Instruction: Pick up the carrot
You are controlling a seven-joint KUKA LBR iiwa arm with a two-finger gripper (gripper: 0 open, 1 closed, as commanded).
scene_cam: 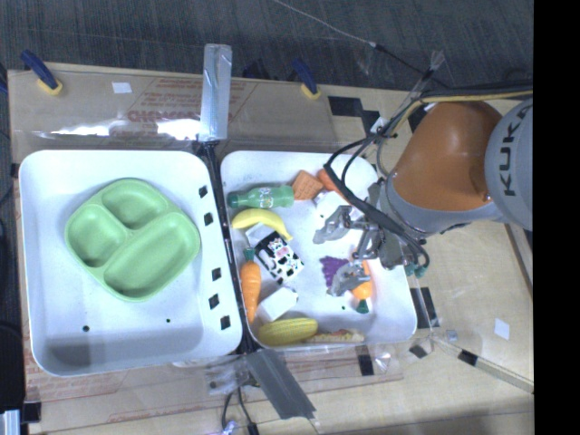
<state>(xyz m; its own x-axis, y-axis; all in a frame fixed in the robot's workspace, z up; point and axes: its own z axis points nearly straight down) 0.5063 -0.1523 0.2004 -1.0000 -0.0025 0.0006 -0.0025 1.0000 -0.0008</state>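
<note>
Right bin [399, 308], contents: carrot [250, 285], lying lengthwise close against the left wall, leaf end toward the near rim, touching nothing of the arm. Just beside it: black-and-white patterned block [280, 256], a pale block [276, 307] below, banana [260, 221] above, green bottle [263, 197] further up, corn cob [288, 331] along the near wall. Gripper [347, 254]: hanging over the middle-right of the bin, well apart from the carrot, above a purple item [333, 267] and a small orange item [362, 290]; fingers spread apart, nothing visibly between them. Left bin [36, 243]: green divided plate [133, 236]. Risks, as judged: descent at present position likely to close on the purple or orange piece instead, the orange one being easily mistaken for the target. Carrot crowded by wall and blocks; little room for a finger on the wall side, so a glancing closure, a push under the wall, or a neighbour snagged along with it. Smooth tapered shape prone to slipping from a tip pinch.
</note>
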